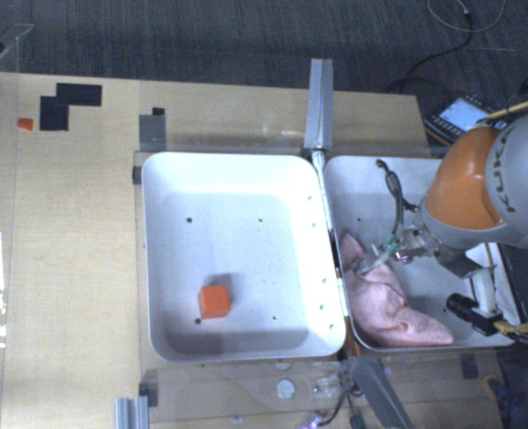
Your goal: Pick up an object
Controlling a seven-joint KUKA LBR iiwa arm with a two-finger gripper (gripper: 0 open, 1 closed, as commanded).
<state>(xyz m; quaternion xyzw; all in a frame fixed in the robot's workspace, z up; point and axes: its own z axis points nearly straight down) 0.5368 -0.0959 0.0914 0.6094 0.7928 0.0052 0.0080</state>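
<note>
One pink cloth [390,309] lies just below our gripper [390,250]; we judge ourselves approaching, finger state we cannot tell; next, descend and close.

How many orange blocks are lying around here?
2. One larger orange cube sits in the left white bin, near its front. One tiny orange block lies on the wooden bench at far left. The arm could hide others.
</note>
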